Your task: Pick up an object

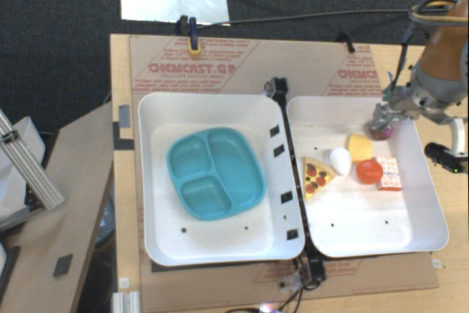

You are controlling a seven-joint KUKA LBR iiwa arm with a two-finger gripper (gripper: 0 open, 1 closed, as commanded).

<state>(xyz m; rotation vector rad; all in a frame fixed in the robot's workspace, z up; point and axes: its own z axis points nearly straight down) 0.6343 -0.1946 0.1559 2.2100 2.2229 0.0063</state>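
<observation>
Dark carpet surrounds a cardboard-covered bench [220, 59] bearing two white bins: the left bin [157, 179] holds a teal divided plate [216, 174], and the right bin [410, 231] holds a cluster of toy foods. The gripper [384, 122] hangs over the far part of the right bin, just beyond a yellow cheese-like block [360, 146]; whether it is apart or together, or clamped on anything, I cannot tell, though something small and dark reddish [380, 133] sits right at its tip. Nearby lie a white egg [340, 159], a red tomato [369, 171], a pizza slice [316, 177] and a red-and-white packet [389, 174]. Packed this closely, these call for a straight descent over one piece, probably the yellow block nearest, without nudging its neighbours.
</observation>
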